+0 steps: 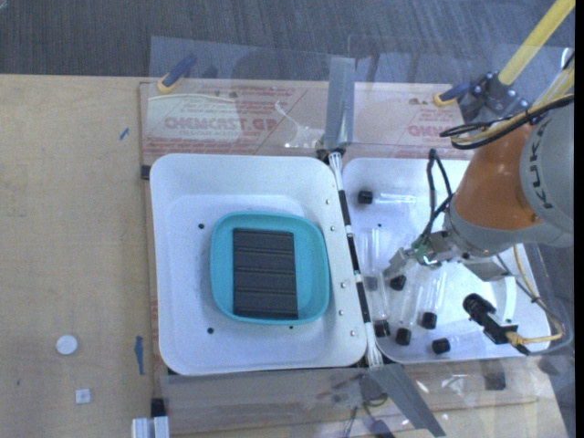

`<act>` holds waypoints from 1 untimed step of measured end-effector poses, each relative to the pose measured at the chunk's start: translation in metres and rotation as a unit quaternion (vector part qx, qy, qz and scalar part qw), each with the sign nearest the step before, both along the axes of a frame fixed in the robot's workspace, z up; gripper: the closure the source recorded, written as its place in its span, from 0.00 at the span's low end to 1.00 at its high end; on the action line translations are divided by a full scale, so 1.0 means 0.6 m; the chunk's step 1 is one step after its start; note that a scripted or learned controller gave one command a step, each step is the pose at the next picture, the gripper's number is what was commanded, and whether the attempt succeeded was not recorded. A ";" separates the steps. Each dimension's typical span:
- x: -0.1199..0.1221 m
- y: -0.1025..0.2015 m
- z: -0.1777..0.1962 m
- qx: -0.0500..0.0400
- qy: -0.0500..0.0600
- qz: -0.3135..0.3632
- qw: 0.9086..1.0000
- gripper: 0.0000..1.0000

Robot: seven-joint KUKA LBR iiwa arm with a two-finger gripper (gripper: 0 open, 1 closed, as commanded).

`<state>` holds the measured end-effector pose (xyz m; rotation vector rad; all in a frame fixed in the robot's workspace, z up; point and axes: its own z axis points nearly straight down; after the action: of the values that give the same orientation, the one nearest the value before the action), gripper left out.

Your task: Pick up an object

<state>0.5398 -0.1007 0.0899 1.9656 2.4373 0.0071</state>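
The tabletop (64, 217) looks like pale, matt wood. Both bins, the left bin (173, 245) and the right bin (401, 176), look like smooth white plastic with a faint sheen. The dish (222, 245) is glossy turquoise plastic; the ribbed block (265, 274) in it is matt dark grey. The tubes (429, 290) at lower right are clear, glassy, black-capped. The arm (493, 185) has a smooth orange band.

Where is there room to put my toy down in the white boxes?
In the left bin, bare white floor rings the teal tray, widest above it. The right bin is crowded with clear black-capped tubes and the gripper.
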 end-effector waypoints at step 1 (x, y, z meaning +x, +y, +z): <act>-0.050 -0.003 -0.001 0.001 0.000 0.015 1.000 0.00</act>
<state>0.5095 -0.1024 0.0892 1.9292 2.4671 0.0107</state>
